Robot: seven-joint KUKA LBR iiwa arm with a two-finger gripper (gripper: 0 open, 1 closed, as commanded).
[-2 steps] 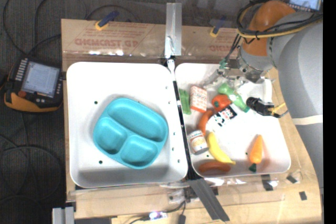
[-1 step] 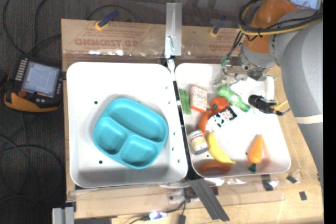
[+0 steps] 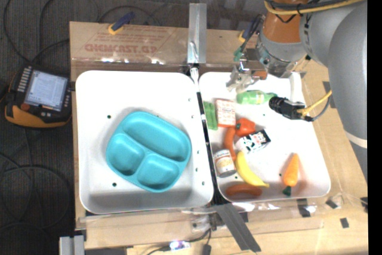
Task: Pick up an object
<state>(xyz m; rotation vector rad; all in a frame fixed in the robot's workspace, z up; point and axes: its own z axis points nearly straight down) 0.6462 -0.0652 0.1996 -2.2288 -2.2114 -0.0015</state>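
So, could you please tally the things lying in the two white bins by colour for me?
Blue: 1, the divided tray
Green: 2, bottle and flat packet
Orange or red: 5, box, tomato-like piece, curved piece, carrot, sausage-like piece
Yellow: 1, banana
Black and white: 1, carton
Brownish: 1, small jar
Total: 11

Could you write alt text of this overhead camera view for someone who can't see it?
A grey robot arm's gripper hovers at the back of the right bin, which holds toy food: a banana, a carrot and a green bottle. The left bin holds a blue divided plate.
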